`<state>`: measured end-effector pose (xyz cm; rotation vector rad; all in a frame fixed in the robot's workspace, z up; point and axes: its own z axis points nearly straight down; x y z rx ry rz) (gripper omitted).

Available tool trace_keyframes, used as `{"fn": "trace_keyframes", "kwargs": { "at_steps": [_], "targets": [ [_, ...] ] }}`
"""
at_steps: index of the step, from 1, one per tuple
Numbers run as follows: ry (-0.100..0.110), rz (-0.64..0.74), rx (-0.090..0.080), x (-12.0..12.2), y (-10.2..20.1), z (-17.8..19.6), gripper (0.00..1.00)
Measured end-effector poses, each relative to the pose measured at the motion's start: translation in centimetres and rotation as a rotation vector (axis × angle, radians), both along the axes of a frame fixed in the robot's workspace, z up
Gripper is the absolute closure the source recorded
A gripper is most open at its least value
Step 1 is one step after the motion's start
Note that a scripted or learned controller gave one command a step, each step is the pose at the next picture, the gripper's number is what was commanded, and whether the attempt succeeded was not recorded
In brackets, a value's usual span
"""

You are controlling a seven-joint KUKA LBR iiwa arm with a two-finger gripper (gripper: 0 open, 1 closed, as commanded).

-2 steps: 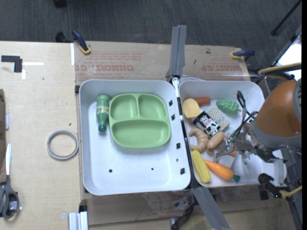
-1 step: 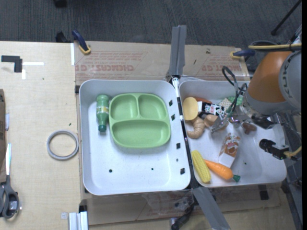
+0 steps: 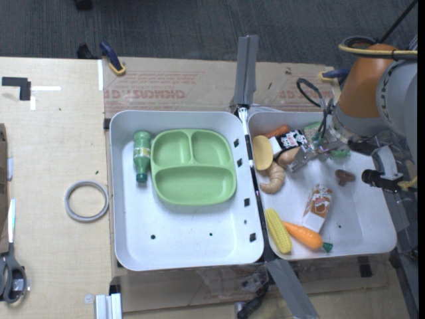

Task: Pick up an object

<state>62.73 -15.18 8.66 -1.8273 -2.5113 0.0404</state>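
My gripper (image 3: 302, 158) hangs low in the right bin (image 3: 368, 234), near its back left part. It sits right beside a tan potato-like piece (image 3: 286, 156) and just right of a black-and-white carton (image 3: 290, 140). Close by are a yellow oval piece (image 3: 263, 153), a tan croissant (image 3: 272, 179) and an orange carrot (image 3: 277, 131) at the back. Farther forward lie a printed packet (image 3: 319, 205), a corn cob (image 3: 277, 231), a second carrot (image 3: 304, 235) and a small brown piece (image 3: 344, 176). Nothing is visibly held.
The left bin (image 3: 179, 244) holds a green divided plate (image 3: 194, 166) and a green bottle (image 3: 141, 155). The divider wall (image 3: 247, 178) runs between the bins. A grey ring (image 3: 87, 200) and scissors (image 3: 12, 274) lie on the bench at the left.
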Motion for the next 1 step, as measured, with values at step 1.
{"fn": "trace_keyframes", "kwargs": {
  "at_steps": [1],
  "targets": [
    [-0.044, -0.068, -0.002, -4.85, -1.76, 3.61, 0.0]
  ]
}}
